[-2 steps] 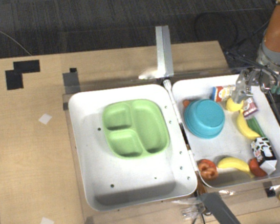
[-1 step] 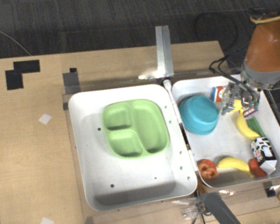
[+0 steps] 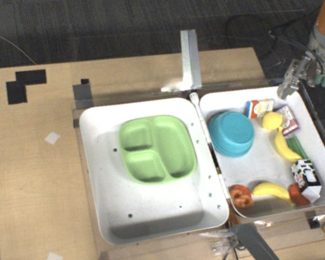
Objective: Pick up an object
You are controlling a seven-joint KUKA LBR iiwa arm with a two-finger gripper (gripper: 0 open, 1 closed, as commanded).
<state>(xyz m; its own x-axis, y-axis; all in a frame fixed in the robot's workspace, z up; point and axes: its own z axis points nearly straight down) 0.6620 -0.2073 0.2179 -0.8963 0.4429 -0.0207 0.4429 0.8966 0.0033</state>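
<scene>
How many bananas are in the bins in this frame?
2. One banana lies along the right side of the right bin, below the lemon. The other banana lies near the bin's front edge, between the apple and the cow-patterned carton. None seems hidden.

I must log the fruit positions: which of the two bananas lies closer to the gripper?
The banana along the right bin's right side, below the lemon. The other banana lies at the bottom edge, farther from the gripper.

One fixed camera looks down at a slant from above the bench (image 3: 33, 192), taking in both white bins (image 3: 112, 223).
</scene>
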